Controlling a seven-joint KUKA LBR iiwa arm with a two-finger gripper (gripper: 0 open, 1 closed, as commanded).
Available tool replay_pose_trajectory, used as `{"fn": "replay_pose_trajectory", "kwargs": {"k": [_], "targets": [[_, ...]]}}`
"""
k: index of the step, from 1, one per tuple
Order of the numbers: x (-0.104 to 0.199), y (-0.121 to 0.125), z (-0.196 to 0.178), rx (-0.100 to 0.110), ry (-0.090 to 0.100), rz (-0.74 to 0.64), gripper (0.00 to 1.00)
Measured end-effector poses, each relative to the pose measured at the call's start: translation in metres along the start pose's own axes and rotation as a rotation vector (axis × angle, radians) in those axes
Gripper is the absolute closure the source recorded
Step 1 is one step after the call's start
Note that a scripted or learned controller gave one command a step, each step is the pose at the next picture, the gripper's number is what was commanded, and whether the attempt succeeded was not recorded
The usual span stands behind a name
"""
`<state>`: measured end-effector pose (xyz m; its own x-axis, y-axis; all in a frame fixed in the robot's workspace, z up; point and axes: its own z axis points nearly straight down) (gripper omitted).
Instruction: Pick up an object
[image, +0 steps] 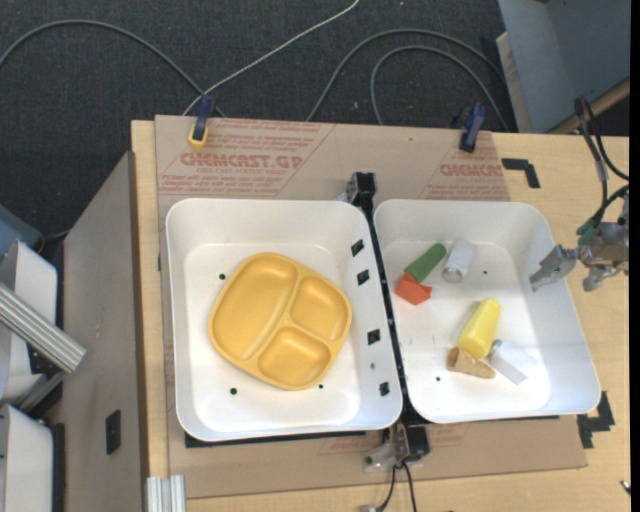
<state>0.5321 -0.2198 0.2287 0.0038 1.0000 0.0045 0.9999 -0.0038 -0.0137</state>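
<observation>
Gripper (568, 268) hangs at the right bin's (560, 340) right rim, fingers spread and holding nothing. Yellow bottle (479, 327) lies in that bin (near a green block (427, 262) and red block (413, 291)); the left bin (190, 300) bears a yellow tray (280, 320).

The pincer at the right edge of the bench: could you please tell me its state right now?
Pincer: over the right rim of the right bin, with nothing seen in its grasp; whether it is open or shut cannot be told.
</observation>
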Motion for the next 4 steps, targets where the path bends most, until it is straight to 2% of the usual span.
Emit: {"fn": "replay_pose_trajectory", "kwargs": {"k": [1, 2, 4], "targets": [[0.001, 0.003, -0.007, -0.013, -0.004, -0.004, 0.0], [-0.001, 0.006, 0.055, -0.007, -0.001, -0.003, 0.0], [0.004, 0.005, 0.145, -0.012, 0.0, -0.005, 0.0]]}}
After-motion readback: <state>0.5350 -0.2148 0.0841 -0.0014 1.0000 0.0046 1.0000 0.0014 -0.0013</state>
